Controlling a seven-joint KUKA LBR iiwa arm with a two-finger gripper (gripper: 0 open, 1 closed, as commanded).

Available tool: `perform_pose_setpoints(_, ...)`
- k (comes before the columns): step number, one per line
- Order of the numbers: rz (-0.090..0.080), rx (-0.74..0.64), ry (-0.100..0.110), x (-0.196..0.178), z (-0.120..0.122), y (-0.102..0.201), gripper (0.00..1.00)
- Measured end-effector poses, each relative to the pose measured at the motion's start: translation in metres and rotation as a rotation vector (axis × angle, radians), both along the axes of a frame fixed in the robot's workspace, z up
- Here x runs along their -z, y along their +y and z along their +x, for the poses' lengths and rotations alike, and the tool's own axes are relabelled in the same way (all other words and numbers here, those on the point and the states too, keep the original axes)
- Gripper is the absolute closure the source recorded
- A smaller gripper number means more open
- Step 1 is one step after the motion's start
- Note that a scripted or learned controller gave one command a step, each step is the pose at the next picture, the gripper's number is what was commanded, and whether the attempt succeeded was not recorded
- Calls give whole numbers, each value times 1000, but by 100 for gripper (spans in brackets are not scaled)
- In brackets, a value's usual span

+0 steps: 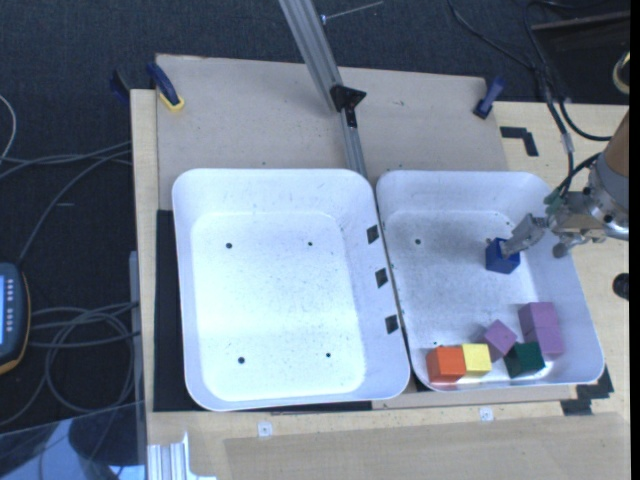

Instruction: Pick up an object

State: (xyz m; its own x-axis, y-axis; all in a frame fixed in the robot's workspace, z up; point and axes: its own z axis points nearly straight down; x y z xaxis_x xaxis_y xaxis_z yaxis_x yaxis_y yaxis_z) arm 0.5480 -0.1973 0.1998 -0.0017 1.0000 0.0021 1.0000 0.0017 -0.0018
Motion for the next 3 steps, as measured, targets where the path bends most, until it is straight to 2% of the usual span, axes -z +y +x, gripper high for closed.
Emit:
perform_pose_setpoints(1,0,0,0,0,0,0,0)
perform_pose_setpoints(2,1,1,5,62,4,2,0)
perform_pose_setpoints(3,1,1,4,103,3,3,0)
